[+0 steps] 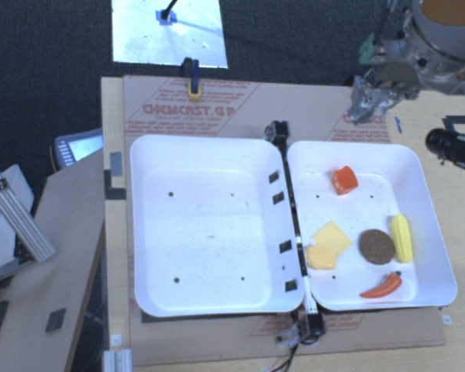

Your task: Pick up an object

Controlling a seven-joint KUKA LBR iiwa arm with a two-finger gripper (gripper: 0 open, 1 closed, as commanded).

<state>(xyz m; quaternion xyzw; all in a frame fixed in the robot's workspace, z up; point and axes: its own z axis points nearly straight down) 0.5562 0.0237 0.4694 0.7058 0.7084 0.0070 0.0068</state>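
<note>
- Board (217,107) under the bins reads "CHEMCAST GP" in red
- Gripper (366,108) hovers beyond the right bin (426,184); finger state cannot be told
- Right bin holds an orange block (344,180), among other toy foods

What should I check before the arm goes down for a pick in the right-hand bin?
1. Targets present: ok. Orange block, yellow cheese wedge, brown disc, corn cob and red chili lie in the right bin.
2. Gripper over a target: not ok, beyond the bin's far rim.
3. Gripper carrying anything: cannot tell.
4. Isolated target: ok, the orange block lies apart.
5. Disc and corn spacing: not ok, side by side.
</note>
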